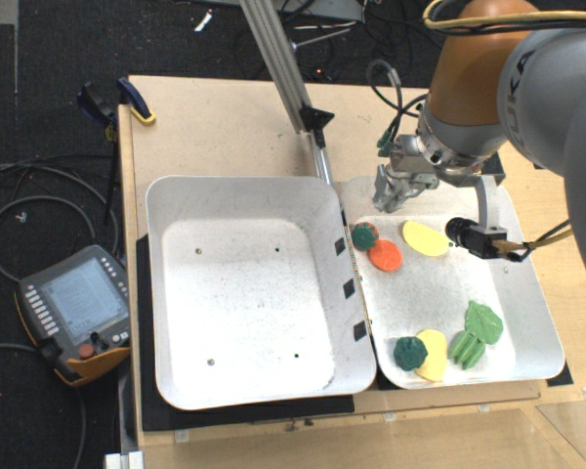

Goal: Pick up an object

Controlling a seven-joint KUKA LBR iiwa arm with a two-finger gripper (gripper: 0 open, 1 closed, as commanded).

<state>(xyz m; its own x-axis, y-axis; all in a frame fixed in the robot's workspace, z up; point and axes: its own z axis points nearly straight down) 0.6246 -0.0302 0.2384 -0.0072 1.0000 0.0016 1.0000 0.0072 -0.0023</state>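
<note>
My gripper (391, 195) hangs over the far left part of the right bin (513, 360), just above and behind a small dark green ball (364, 234). An orange ball (385, 255) lies right beside the green ball. A flat yellow piece (425, 238) rests to the gripper's right. Near the bin's front lie a dark teal lump (409, 352), a yellow piece (433, 353) touching it, and a green leafy toy (475, 333). Nothing is seen between the gripper's fingers.
The left bin (239, 291) stands beside the right one, sharing a raised middle rim. A slanted metal pole (283, 62) rises from the bench behind the bins. A handheld pendant (73, 306) lies off the bench at left.
</note>
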